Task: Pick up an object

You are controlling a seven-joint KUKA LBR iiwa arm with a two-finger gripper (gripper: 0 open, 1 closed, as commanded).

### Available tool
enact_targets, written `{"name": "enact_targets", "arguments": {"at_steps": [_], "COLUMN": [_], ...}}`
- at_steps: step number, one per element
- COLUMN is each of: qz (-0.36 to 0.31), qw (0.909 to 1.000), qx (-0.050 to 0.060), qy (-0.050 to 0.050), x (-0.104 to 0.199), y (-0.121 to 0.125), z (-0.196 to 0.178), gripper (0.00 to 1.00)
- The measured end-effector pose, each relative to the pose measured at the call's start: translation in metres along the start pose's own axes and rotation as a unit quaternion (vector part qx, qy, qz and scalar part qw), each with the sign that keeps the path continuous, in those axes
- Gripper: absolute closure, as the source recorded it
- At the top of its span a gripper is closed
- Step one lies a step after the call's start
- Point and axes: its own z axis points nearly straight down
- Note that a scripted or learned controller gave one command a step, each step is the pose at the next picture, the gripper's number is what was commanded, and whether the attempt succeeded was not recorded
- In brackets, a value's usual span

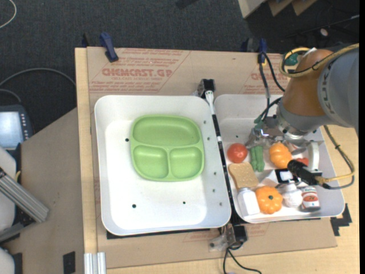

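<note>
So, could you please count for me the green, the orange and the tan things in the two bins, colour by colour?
Green: 2 (divided plate, long vegetable)
Orange: 2 (round fruit, small pumpkin)
Tan: 1 (bread slice)
Total: 5

Arm point(322, 87) from right, hand point(268, 138) low.

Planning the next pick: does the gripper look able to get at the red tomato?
Probably yes: the tomato lies uncovered beside the green vegetable, and the gripper hangs close by.
</note>
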Motion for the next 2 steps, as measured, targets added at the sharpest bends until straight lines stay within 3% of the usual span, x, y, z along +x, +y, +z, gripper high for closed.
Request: {"name": "enact_targets", "arguments": {"at_steps": [1, 2], "qz": [-0.008, -0.006], "qw": [0.9999, 0.9999], "qx": [-0.007, -0.011], "qy": [0.003, 0.003], "x": [0.132, 0.182], "y": [-0.025, -0.067], "z": [-0.107, -0.266], "gripper": [1.0, 1.0]}}
